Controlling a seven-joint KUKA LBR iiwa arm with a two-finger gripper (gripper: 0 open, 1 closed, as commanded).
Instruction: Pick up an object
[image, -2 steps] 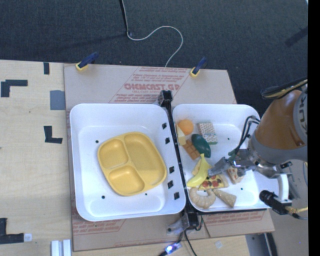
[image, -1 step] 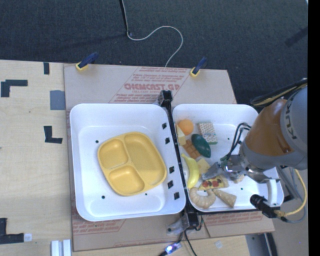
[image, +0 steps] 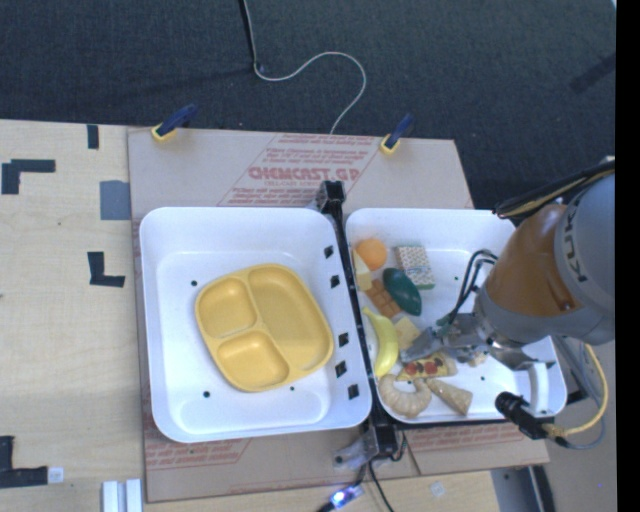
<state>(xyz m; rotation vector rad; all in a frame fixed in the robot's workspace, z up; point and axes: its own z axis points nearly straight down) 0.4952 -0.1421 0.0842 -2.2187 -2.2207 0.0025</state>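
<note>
Reaching in from the right, the grey arm (image: 560, 270) with its orange band is bending down over the right bin (image: 480, 225), its gripper (image: 425, 345) lying low among a heap of toy food. Whether anything is being grasped cannot be told — the tip is too small and cluttered to read. Sitting in the left bin (image: 160, 300) is a yellow divided plate (image: 262, 326) with three compartments, lying slightly turned. Crowding the left half of the right bin are an orange ball (image: 371, 252) near the top, a speckled block (image: 414, 266) just beside it, a dark green piece (image: 403, 290) below those, a yellow banana (image: 384, 343) lying along the divider, and a pale ring-shaped pastry (image: 407, 398) beside a tan wedge (image: 451, 398) at the near edge. The gripper tip is sitting just right of the banana and just above the pastry — near both, though contact cannot be made out.
</note>
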